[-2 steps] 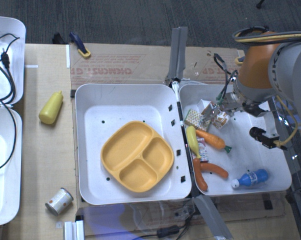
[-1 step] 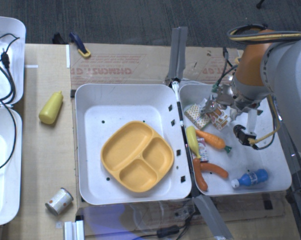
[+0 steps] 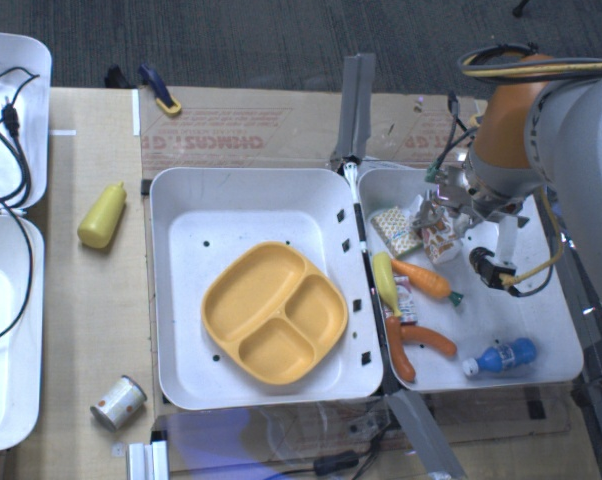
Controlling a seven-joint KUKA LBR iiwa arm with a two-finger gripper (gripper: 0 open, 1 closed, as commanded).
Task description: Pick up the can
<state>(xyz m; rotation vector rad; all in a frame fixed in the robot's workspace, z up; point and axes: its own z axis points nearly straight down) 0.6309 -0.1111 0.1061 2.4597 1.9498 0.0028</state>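
Observation:
The can point(image 3: 118, 401) is small and silver with a reddish mark. It lies on its side on the bench, outside the bins, off the front left corner of the left bin point(image 3: 181, 268). My gripper point(image 3: 443, 206) is far from it, low over the back of the right bin point(image 3: 551, 318). It hangs just above a crumpled brown and white carton point(image 3: 439, 238). The wrist hides the fingers.
A yellow divided plate point(image 3: 274, 313) lies in the left bin. The right bin holds a checked packet point(image 3: 393, 230), a banana point(image 3: 383, 278), a carrot point(image 3: 421, 278), two orange sausages point(image 3: 428, 340) and a blue bottle point(image 3: 501, 356). A yellow squeeze bottle point(image 3: 102, 216) lies on the bench at left.

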